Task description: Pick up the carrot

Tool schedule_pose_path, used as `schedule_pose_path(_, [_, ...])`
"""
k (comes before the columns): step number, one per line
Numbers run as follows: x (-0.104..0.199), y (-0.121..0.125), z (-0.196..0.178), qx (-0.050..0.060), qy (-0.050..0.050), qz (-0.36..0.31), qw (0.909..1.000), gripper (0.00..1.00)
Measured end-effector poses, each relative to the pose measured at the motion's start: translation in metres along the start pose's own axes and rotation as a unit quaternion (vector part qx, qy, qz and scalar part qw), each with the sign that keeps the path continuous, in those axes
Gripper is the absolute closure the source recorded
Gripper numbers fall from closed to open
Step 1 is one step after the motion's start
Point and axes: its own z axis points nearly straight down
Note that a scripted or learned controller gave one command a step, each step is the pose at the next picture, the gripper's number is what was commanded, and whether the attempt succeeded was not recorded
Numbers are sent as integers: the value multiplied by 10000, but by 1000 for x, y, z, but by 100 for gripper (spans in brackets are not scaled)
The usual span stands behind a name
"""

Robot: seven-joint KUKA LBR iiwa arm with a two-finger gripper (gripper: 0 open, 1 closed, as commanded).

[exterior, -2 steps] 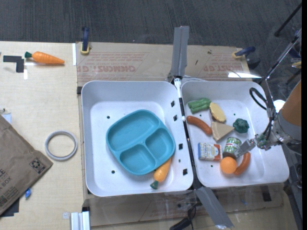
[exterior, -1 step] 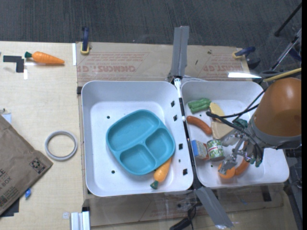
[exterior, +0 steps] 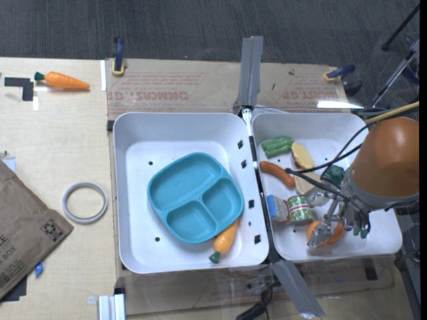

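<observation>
An orange carrot point(exterior: 225, 239) with a green top lies in the left bin point(exterior: 127, 179), against the lower right edge of the blue divided plate point(exterior: 195, 197). A second carrot point(exterior: 63, 81) lies on the wooden bench at the far upper left, outside the bins. My gripper point(exterior: 328, 227) is low in the right bin point(exterior: 380, 245), well to the right of the bin carrot. It sits directly over a small orange object point(exterior: 321, 235) near the bin's front wall.
The right bin also holds a green vegetable point(exterior: 276, 145), a red sausage point(exterior: 276, 173), a pale food piece point(exterior: 302, 156) and a small can point(exterior: 293, 209). A tape ring point(exterior: 85, 201) and a brown bag point(exterior: 23, 229) lie on the bench at left.
</observation>
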Motion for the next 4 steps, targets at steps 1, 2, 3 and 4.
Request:
schedule_pose_path(1, [-2, -1, -10, 3, -32, 30, 10000, 100])
schedule_pose_path(2, [-14, -52, -106, -22, 27, 569, 9984, 100])
schedule_pose_path(3, [-13, -52, -106, -23, 29, 567, 9984, 0])
schedule_pose_path(4, [-10, -38, -105, -15, 41, 2016, 9794, 0])
